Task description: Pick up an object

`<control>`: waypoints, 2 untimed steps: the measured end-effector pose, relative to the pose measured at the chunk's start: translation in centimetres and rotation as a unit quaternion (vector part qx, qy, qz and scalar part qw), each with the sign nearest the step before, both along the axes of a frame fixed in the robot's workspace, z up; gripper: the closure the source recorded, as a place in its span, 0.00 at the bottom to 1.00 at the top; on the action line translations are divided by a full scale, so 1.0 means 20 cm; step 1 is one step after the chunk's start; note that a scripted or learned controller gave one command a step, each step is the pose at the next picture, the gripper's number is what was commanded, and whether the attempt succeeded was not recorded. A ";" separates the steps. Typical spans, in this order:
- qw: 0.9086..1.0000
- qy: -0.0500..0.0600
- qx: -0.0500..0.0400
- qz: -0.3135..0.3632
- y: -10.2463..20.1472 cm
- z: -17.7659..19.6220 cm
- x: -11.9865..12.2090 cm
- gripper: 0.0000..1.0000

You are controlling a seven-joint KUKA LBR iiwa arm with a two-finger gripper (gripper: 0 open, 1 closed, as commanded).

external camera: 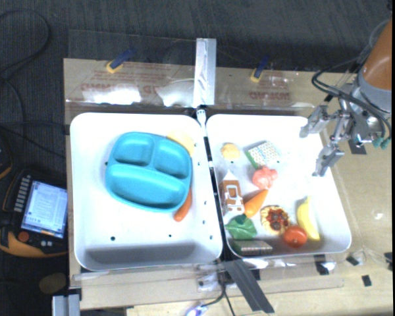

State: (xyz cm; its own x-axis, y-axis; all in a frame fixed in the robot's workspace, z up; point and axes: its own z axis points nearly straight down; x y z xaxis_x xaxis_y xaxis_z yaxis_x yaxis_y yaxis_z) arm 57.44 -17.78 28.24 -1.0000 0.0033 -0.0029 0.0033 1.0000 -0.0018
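Observation:
The right bin (329, 196) holds several toy foods: a yellow lemon (230, 151), a checkered packet (263, 153), a pink-red fruit (264, 175), a carrot (255, 203), a white and orange box (232, 196), a green leaf (240, 227), a pizza slice (273, 217), a tomato (294, 237), a banana (307, 219) and a dark bar (253, 247). My gripper (318, 145) hangs over the bin's upper right corner, above and to the right of the banana. It is open, with nothing between its fingers.
The left bin (92, 236) bears a blue divided plate (148, 170), with an orange stick (183, 209) at its lower right and a yellow piece (181, 140) at its upper right. A raised wall (210, 189) divides the bins. Cables (336, 87) trail beside the wrist.

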 end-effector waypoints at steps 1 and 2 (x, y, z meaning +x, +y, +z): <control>0.988 0.001 0.001 -0.157 -0.05 -0.80 -0.27 0.00; 0.942 -0.005 0.000 -0.336 0.26 -0.96 -0.23 0.00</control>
